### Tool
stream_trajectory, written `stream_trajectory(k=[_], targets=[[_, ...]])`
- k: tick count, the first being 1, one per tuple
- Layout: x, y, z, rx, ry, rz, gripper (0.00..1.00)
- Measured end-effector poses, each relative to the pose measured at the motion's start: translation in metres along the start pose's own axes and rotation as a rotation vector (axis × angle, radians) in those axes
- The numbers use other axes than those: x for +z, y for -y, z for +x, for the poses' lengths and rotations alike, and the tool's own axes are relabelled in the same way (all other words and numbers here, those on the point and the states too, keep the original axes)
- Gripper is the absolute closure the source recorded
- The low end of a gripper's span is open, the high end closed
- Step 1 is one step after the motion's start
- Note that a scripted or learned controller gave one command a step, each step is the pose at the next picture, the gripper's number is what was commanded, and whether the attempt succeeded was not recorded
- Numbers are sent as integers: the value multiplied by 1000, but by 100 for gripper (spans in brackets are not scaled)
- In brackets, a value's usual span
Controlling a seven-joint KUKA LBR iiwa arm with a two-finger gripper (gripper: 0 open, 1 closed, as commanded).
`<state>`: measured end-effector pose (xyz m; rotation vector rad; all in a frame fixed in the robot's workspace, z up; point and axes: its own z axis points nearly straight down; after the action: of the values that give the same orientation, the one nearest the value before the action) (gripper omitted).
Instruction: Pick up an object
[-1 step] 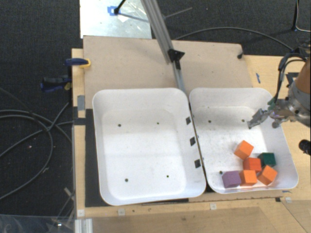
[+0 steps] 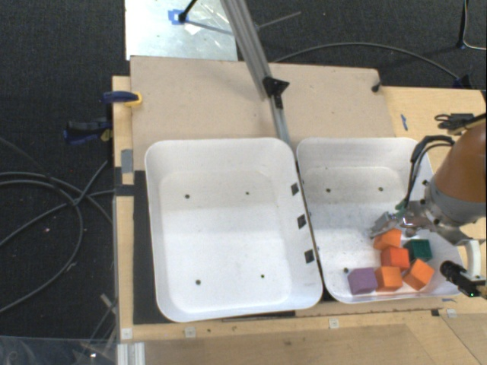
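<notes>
Several small blocks are huddled in the near right corner of the right bin (image 2: 346, 192): a purple block (image 2: 362, 280), an orange-red cube (image 2: 395, 258), two orange cubes (image 2: 389, 278) (image 2: 418, 274), a dark green block (image 2: 418, 248) and an orange piece (image 2: 388, 239). My gripper (image 2: 397, 223) reaches in from the right and hangs low, just above and touching the edge of the orange piece. The arm's orange band (image 2: 464, 169) rises behind it and hides part of the bin's right wall.
The left bin (image 2: 221, 226) lies beside the right one, with black clips (image 2: 301, 220) along their shared rim. A slanted metal pole (image 2: 251, 44) crosses the bench's back. Clamps (image 2: 122, 97) sit at the bench's left edge, and cables lie on the floor.
</notes>
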<state>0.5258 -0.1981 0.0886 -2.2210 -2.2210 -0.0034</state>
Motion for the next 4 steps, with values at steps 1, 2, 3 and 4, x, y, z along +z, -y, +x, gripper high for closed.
stream_trajectory(k=[1, 2, 3, 4], targets=[[-13, -2, 0, -4, 3, -4, 100], [-13, -1, -1, -4, 3, -4, 0], [-4, 38, 16, -4, 8, -12, 0], [-15, 36, 16, -6, 8, -15, 100]])
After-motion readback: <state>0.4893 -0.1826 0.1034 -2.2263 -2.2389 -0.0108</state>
